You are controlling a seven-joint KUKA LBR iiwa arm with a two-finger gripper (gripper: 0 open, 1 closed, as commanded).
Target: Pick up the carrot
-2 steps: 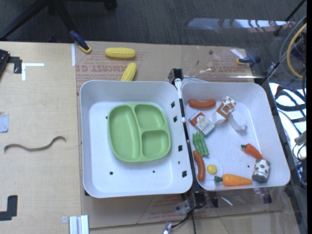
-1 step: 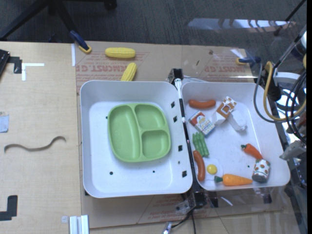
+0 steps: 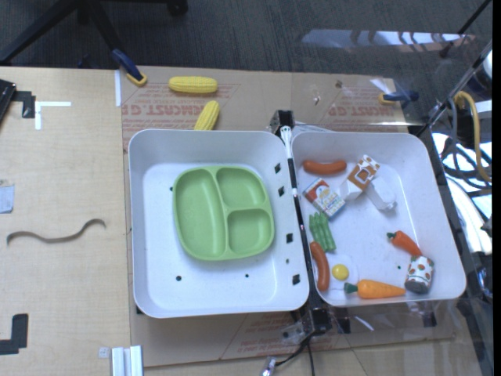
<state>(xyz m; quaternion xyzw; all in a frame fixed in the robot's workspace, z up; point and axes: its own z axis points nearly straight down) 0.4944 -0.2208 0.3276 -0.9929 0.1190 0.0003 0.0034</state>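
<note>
The long orange plastic carrot with a green stub lies flat near the lower edge of the right-hand shallow white bin, toward the lower right of the frame. Trouble is likely from crowding: a small brown-spotted white toy sits just beside its tip, a fried-egg piece with a yellow yolk sits near its green end, and the bin wall is close behind it, so a descending pincer could strike the rim or nudge a neighbour. A second, shorter orange carrot lies above it and could be taken by mistake.

The pincer's state I cannot tell.

The left-hand white bin holds a green three-compartment plate. Both bins rest on a pale wooden desk covered by cardboard; two yellow corn cobs lie at upper centre. Dark carpet lies beyond.
</note>
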